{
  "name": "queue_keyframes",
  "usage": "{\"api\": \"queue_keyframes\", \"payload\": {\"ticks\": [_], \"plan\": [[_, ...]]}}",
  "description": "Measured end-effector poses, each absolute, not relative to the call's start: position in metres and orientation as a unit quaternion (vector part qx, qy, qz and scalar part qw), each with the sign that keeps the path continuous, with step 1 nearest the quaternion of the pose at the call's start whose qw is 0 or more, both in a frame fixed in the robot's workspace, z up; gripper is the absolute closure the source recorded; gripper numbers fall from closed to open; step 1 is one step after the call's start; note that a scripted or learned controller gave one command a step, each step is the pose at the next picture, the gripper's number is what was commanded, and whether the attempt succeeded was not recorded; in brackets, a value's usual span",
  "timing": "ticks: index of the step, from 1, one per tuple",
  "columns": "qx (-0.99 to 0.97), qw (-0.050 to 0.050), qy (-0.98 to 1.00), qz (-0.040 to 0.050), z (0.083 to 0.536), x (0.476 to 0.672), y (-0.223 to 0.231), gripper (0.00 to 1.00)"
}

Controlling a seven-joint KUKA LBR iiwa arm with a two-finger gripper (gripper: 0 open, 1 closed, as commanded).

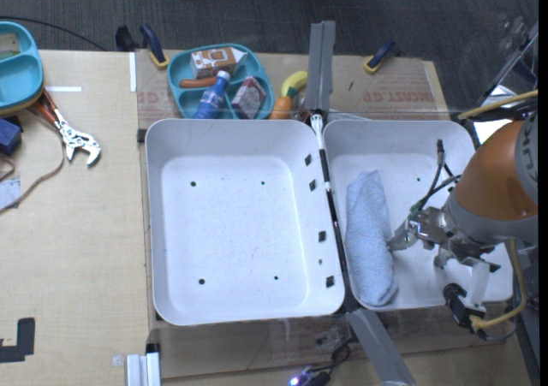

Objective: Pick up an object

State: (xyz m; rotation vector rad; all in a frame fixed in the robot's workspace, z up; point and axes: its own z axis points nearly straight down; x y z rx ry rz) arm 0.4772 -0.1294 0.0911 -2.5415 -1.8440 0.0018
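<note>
Grey arm (501, 179) hangs over the right bin (424, 140). Its gripper (409, 234) sits just beside 1 folded grey towel (368, 234); finger state unclear.

The bench (77, 290) carries two shallow white bins, the left bin (235, 222) and the right bin (402, 140), touching along its near edge. A blue divided tray (184, 93) sits at the far edge, and a wrench (75, 143) lies toward the far left corner.

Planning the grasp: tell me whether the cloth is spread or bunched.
Bunched: the cloth lies as a long rumpled roll along the right bin's left side.
</note>
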Motion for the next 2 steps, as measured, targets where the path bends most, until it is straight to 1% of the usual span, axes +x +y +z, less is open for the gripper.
{"api": "queue_keyframes", "payload": {"ticks": [1,2], "plan": [[-0.825,0.000,-0.566,0.0009,0.147,0.514,-0.208,0.00],[-0.871,0.002,-0.492,0.0018,0.091,0.496,-0.138,0.00]]}}
